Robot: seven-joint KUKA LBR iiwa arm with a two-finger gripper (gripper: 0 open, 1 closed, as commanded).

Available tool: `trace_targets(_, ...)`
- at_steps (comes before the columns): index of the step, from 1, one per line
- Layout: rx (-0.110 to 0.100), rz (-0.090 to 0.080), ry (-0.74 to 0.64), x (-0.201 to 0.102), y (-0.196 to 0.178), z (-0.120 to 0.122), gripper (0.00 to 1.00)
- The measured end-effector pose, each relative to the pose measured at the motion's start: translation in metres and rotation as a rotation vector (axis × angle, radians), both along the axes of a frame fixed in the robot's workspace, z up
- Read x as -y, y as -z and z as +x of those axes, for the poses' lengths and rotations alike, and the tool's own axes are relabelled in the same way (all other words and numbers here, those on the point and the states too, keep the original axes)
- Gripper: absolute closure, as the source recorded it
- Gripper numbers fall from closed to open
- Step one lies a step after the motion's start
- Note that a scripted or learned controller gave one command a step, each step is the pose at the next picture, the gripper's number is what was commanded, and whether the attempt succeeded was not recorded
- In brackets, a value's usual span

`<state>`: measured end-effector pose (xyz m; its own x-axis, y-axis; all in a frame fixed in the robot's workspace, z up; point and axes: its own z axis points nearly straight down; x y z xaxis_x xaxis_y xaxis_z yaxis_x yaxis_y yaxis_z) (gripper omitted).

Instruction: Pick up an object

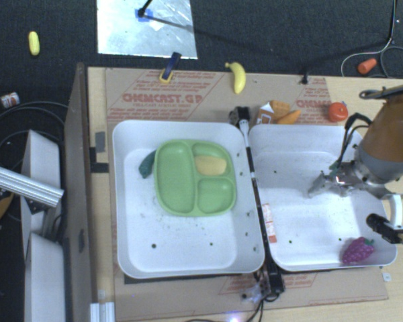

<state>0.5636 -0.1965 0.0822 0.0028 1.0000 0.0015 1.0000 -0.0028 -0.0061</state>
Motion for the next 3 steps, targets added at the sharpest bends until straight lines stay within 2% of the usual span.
trace_targets(1,0.018,-0.004,-0.011,-0.012,-0.054,0.073,0.00)
trace_targets(2,0.011,-0.002,-0.009,-0.015,-0.012,0.107,0.00)
trace_targets(3,0.004,-0.001,-0.001,0.004,-0.007,0.049,0.00)
